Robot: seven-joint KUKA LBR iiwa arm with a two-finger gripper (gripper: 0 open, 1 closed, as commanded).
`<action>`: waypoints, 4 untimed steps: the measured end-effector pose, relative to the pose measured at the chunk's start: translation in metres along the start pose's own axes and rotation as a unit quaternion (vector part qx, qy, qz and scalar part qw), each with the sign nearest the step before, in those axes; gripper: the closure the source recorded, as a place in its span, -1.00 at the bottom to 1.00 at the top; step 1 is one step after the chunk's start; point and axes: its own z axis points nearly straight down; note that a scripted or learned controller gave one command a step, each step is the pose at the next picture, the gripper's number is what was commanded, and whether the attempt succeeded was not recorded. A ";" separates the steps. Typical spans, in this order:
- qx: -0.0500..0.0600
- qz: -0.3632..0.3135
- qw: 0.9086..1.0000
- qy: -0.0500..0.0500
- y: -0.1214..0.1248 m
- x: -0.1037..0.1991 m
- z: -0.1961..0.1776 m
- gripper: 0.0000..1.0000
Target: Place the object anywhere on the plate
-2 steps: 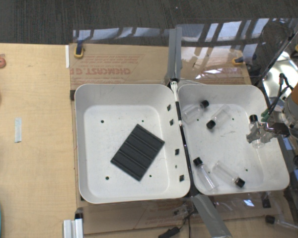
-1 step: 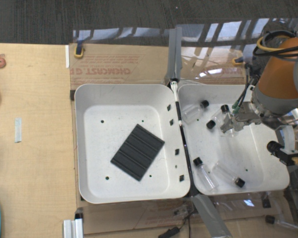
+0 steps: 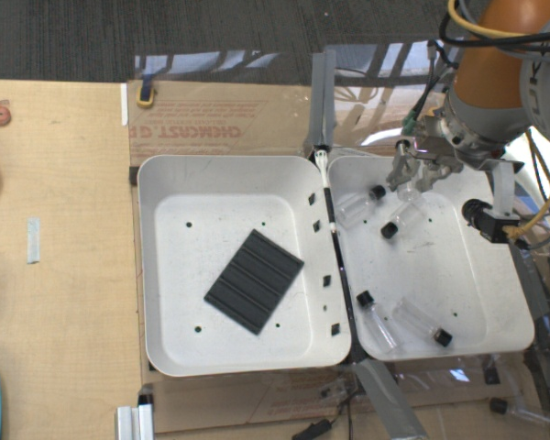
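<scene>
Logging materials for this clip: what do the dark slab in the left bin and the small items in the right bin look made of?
The ribbed plate looks like matte black rubber or plastic: dull, with parallel grooves and no shine. The vials in the right bin seem to be clear plastic or glass, see-through with faint highlights, under black caps, probably plastic. Both bins look like smooth white plastic.

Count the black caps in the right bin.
4: black caps at far left, centre left, near left, and near right. The gripper may hide more.

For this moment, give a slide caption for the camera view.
Hand over the right bin among clear vials; dark ridged plate in the left bin.
</scene>
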 end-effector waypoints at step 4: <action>-0.001 -0.366 0.931 0.000 0.022 0.071 0.059 1.00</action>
